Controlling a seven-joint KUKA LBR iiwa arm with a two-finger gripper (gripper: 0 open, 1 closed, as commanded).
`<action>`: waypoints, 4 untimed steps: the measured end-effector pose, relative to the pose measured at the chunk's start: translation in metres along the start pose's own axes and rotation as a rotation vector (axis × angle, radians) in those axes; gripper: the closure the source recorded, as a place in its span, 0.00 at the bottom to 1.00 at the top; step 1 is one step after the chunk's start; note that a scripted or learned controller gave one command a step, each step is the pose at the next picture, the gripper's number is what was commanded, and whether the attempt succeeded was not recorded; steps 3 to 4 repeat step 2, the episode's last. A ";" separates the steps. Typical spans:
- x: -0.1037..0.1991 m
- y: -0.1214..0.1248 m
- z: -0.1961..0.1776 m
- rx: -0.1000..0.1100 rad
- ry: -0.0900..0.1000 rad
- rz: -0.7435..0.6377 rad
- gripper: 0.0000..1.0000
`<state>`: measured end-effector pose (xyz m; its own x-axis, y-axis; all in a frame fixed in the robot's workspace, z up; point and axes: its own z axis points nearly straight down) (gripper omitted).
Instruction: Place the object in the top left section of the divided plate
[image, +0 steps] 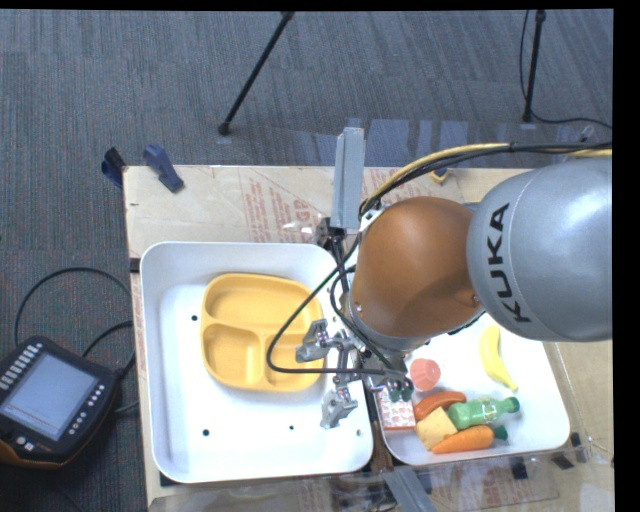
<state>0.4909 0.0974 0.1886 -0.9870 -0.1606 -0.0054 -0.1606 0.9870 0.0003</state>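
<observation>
Pincer (328, 375) beside the divided plate (240, 320)

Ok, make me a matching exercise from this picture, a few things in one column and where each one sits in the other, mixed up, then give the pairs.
Things:
1. yellow divided plate
2. banana
3. green bottle
4. control pendant

Places:
A. on the carpet, left of the bench
B. in the left bin
C. right bin, beside the carrot
D. right bin, upper part near the arm

Pairs: 1-B, 2-D, 3-C, 4-A
</observation>
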 end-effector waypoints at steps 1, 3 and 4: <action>-0.032 0.081 0.016 -0.003 0.007 -0.306 0.00; -0.028 0.035 -0.101 -0.001 -0.005 -0.189 0.00; -0.028 0.035 -0.101 -0.001 -0.005 -0.189 0.00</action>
